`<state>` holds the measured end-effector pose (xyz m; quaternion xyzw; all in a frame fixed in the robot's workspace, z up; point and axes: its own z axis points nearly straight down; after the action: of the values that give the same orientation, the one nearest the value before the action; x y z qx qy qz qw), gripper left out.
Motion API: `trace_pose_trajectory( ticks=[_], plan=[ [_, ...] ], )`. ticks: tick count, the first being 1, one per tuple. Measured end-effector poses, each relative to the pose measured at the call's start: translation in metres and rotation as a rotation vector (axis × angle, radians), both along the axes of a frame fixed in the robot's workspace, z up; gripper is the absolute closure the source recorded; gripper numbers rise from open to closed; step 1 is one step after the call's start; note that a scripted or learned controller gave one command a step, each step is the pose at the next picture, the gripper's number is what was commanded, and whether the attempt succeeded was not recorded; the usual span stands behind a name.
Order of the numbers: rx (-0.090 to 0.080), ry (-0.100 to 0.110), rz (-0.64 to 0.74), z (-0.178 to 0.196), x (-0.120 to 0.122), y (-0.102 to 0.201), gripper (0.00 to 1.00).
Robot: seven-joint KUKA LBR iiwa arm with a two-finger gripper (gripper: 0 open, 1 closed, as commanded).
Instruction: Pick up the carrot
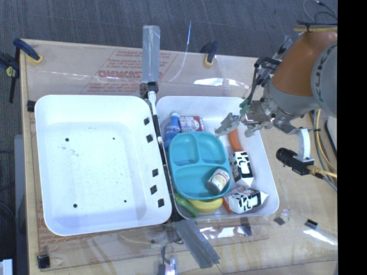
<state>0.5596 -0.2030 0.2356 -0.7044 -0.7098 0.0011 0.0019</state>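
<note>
The orange carrot [235,140] lies in the right bin [269,176], between the teal divided plate [196,162] and the bin's right wall. My gripper [239,125] hovers right over the carrot's upper end, with one finger [227,123] to the left and the other to the right. The fingers are spread apart and nothing sits between them. The carrot's top end is partly hidden under the gripper.
In the right bin are a blue bottle [172,126], a red-and-white packet [191,122], a small can [219,180] on the plate, two black-and-white cartons [242,166] [245,199] and a yellow banana [205,205]. The left bin [92,165] is beside it.
</note>
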Motion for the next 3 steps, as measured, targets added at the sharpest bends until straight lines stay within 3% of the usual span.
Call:
trace_pose_trajectory(
  ticks=[1,2,3],
  plan=[
    [-0.002,-0.017,-0.101,-0.119,-0.036,0.013,0.0],
    [-0.012,-0.079,0.07,-0.123,-0.055,0.003,0.0],
    [-0.007,-0.082,0.084,-0.113,-0.052,0.009,1.0]
  ],
)
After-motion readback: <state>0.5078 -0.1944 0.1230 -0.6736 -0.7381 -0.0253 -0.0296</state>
